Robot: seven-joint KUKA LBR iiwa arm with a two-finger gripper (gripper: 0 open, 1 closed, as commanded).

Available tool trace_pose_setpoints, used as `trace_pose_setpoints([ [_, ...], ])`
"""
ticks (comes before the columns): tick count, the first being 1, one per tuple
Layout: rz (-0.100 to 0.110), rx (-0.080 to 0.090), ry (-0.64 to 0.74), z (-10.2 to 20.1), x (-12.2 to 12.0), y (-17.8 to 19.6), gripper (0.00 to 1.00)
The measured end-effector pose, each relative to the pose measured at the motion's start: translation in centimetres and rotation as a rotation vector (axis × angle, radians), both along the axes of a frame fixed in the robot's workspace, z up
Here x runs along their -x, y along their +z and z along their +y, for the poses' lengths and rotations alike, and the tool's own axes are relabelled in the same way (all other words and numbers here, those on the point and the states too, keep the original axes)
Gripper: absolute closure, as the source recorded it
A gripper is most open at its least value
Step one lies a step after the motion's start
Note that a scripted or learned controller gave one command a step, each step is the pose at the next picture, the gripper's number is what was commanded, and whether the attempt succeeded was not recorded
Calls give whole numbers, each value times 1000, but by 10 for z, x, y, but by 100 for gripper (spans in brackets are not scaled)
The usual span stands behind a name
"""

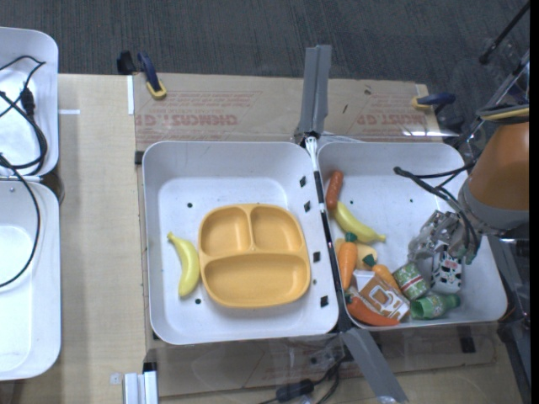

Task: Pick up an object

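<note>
My gripper (pixel 440 244) hangs over the right part of the right bin (pixel 396 162), below the orange band of the arm (pixel 504 175). Just under it lie a black-and-white cow-patterned carton (pixel 450 275), a green can (pixel 410 279) and a second green can (pixel 432 306). Left of these sit an orange snack pouch (pixel 378 295), a carrot (pixel 347 262), a yellow banana (pixel 356 225) and a reddish sausage-like piece (pixel 333 188). Whether the gripper touches any item is unclear.
The left bin (pixel 168 175) holds a yellow divided plate (pixel 253 254) and a banana (pixel 186 263) at its left. A grey divider post (pixel 315 91) stands between the bins at the back. Cables (pixel 429 179) run across the right bin toward the arm.
</note>
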State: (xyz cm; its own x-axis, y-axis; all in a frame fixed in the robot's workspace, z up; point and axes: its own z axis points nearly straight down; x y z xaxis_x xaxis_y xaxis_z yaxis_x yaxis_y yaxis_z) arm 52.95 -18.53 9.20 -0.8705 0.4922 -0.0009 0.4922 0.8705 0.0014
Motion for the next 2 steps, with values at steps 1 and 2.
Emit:
trace_pose_setpoints([
  [1,-4,3,146,-23,-58,1,0],
  [2,-1,1,87,-22,10,28,0],
])
